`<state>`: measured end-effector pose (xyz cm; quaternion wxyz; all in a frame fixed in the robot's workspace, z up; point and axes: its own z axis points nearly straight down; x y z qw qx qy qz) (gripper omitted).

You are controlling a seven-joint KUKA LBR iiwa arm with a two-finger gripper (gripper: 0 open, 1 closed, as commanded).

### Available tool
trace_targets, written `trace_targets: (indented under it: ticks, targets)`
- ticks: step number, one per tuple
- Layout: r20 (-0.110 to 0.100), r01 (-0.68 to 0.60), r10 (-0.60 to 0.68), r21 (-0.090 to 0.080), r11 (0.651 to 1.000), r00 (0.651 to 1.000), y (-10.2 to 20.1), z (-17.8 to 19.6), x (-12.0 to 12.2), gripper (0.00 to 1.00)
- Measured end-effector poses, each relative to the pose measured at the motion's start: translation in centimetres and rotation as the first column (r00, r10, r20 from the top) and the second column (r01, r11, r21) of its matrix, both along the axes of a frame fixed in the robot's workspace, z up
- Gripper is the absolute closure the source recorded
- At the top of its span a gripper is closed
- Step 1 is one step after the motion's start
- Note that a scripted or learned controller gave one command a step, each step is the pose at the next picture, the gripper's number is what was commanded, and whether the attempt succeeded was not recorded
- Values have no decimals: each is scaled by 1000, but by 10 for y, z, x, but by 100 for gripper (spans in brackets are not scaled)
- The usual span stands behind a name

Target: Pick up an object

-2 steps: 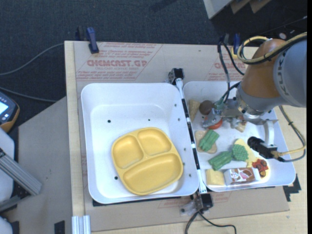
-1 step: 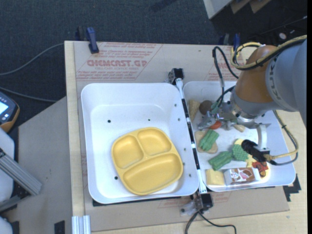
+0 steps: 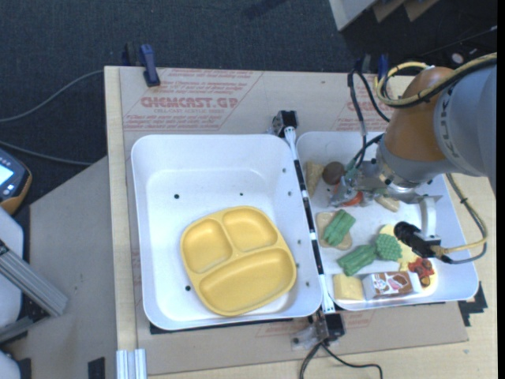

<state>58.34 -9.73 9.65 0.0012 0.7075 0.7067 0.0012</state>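
A: Camera view from above the bench: what sits in the left bin [image 3: 158, 160]?

B: A yellow divided tray [image 3: 237, 259], three compartments, lying flat toward the near side of that bin.

A: And the right bin [image 3: 465, 279]?

B: A clutter of small things. A green ridged piece [image 3: 339, 227] near the divider, a second green piece [image 3: 357, 259] just below it, and a third green, knobbly one [image 3: 387, 246] to their right. A white packet with red print [image 3: 389, 284] lies along the near wall, next to a pale yellow block [image 3: 348, 287]. A brown round item [image 3: 333, 171] sits toward the far end.

A: Where is the arm [image 3: 442, 125]?

B: It reaches in from the right, orange band above the wrist, bent down over the far half of the right bin. The gripper [image 3: 361, 189] is low among the objects, just beside the brown round item and above the green ridged piece.

A: Is anything held?

B: I cannot tell; the wrist hides the tips, so whether they are spread or closed is unclear.
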Motion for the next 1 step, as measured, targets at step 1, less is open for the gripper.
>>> trace_targets:
  ticks: [1]
  targets:
    - [11,-10,10,2,1000,1000,68,126,13,100]
